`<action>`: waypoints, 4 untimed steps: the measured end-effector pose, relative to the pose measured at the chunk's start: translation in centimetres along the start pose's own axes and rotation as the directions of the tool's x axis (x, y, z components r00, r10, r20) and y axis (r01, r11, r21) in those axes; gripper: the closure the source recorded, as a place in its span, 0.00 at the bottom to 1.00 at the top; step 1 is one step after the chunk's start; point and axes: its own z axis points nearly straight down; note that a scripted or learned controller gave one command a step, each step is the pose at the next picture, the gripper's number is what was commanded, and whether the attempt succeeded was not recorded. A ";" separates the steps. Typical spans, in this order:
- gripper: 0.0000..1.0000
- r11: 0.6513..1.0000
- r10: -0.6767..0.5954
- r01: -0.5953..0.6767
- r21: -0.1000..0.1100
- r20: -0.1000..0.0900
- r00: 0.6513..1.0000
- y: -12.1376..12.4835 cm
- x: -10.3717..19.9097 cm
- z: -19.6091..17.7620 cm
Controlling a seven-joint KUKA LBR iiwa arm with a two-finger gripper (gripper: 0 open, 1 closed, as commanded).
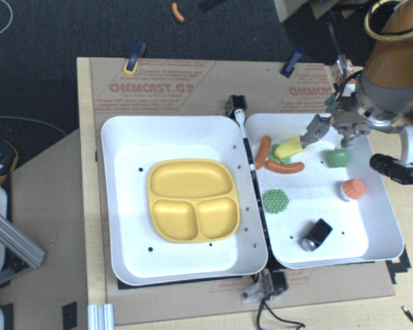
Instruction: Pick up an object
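Observation:
The right bin (382,236) holds several small things. A yellow corn cob (287,148) lies at its back left, beside two orange sausages (262,151) (286,167). A green block (337,158) sits near the back right. My gripper (328,139) hangs over the back of this bin, open, with nothing between its fingers. One fingertip (310,137) is just beside the corn, while the other (346,140) is just above the green block. Farther forward lie an orange-pink piece (354,189), a green knobbly ball (275,200) and a black block (317,233).
The left bin (124,150) holds a yellow divided plate (193,199). A black clamp (237,105) sits at the back between the bins, and another (272,284) at the front. Blue clips (133,59) (291,63) hold the cardboard bench sheet.

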 end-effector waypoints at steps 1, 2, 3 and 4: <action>0.00 1.000 -0.002 0.002 -0.012 0.002 1.000 0.3 0.0 -0.7; 0.00 1.000 -0.001 0.001 -0.006 0.001 1.000 -0.2 -0.9 4.5; 0.00 1.000 -0.002 0.002 -0.005 0.000 1.000 -0.4 -0.7 10.9; 0.00 1.000 -0.002 0.002 -0.008 0.001 1.000 -0.4 -0.7 13.7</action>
